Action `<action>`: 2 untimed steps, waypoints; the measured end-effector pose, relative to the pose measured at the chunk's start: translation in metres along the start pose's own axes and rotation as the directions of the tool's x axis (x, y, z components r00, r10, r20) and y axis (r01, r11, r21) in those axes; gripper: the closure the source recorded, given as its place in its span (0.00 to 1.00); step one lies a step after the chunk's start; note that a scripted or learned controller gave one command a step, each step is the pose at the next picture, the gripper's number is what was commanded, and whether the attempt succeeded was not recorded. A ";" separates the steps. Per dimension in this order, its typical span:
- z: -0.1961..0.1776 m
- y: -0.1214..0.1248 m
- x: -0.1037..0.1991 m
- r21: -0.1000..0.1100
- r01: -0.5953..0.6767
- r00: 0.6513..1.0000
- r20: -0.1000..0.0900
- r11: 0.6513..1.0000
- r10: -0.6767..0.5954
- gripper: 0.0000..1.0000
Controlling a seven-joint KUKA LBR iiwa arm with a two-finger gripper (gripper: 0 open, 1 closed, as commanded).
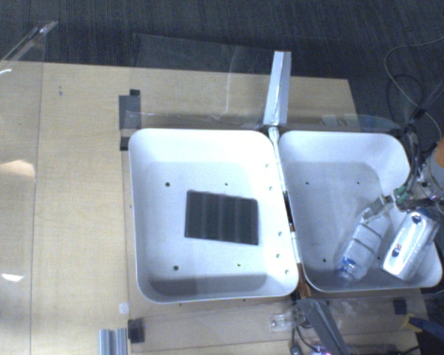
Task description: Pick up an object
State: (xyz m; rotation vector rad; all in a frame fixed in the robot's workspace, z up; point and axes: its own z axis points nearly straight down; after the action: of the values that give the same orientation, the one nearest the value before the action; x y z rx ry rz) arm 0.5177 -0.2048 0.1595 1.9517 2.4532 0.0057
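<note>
White bins sit side by side on the bench. The left bin (144, 198) carries a dark ridged pad (222, 217) at its centre. The right bin (318, 154) holds a clear plastic bottle (360, 248) near its front right corner. The gripper (413, 231) hangs just beside that bottle; its state cannot be told. Judgement: approach step; next, the gripper must straddle the bottle and close.

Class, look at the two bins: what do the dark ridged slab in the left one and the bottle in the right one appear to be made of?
Dark ridged slab: probably foam or rubber; matte charcoal surface with parallel grooves and no shine. Bottle: most likely thin clear plastic; the white bin floor shows through it and it carries bright glints, with what looks like a bluish cap at the lower end.
</note>
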 end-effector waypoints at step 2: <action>0.057 0.006 0.000 -0.019 0.194 0.981 0.012 0.981 -0.194 1.00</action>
State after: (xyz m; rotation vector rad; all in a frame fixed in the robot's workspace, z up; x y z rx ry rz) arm 0.5245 -0.2035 0.1028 1.6922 2.6136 0.0195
